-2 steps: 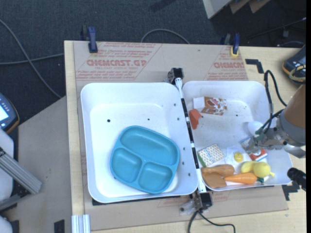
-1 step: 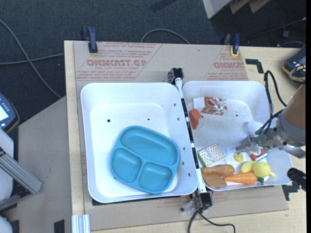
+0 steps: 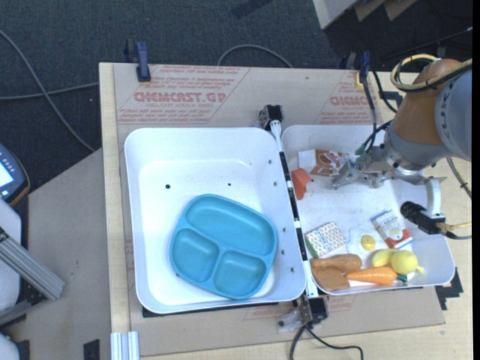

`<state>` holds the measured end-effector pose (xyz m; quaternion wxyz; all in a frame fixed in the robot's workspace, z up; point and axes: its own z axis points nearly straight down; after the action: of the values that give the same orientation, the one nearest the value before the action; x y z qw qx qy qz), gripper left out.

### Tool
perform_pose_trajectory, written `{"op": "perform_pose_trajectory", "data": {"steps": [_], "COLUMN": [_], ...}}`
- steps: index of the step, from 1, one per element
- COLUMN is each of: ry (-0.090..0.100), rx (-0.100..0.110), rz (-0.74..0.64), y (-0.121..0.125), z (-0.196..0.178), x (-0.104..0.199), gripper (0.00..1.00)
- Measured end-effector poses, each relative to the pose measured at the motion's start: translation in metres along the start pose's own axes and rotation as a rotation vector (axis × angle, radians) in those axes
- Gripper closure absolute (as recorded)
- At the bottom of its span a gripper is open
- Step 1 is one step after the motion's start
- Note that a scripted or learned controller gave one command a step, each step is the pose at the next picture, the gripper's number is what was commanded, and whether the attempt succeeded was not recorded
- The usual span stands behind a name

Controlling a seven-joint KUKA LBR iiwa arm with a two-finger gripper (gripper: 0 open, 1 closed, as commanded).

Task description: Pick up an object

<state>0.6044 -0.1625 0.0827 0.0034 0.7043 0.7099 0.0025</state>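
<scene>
My gripper [image 3: 351, 174] is low over the back of the right bin [image 3: 442, 272], reaching in from the right under the grey arm with its orange band [image 3: 420, 118]. Its tip is right beside a brown and white packet [image 3: 327, 161], which lies just to its left. A small red-orange piece [image 3: 300, 183] rests against the bin's left wall. Toward the front lie a checkered packet [image 3: 325, 238], a bread roll [image 3: 335, 265], a carrot [image 3: 371, 277], two lemons [image 3: 396, 260] and a small red and white box [image 3: 391, 228].
The left bin [image 3: 150, 156] holds a blue divided tray [image 3: 222, 244]. A black clamp [image 3: 271, 115] sits where the two bins meet at the back. Cables run along the arm at the right.
</scene>
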Motion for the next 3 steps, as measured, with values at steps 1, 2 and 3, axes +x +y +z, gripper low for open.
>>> {"op": "perform_pose_trajectory", "data": {"steps": [1,2,3], "ry": [0.0,-0.009,0.004], "rx": [0.004,0.072,0.071], "rz": [0.004,0.004,0.006], "y": [0.027,0.05,0.05], "z": [-0.002,0.004,0.004], "x": [0.029,0.047,0.043], "gripper": [0.0,0.0,0.0]}}
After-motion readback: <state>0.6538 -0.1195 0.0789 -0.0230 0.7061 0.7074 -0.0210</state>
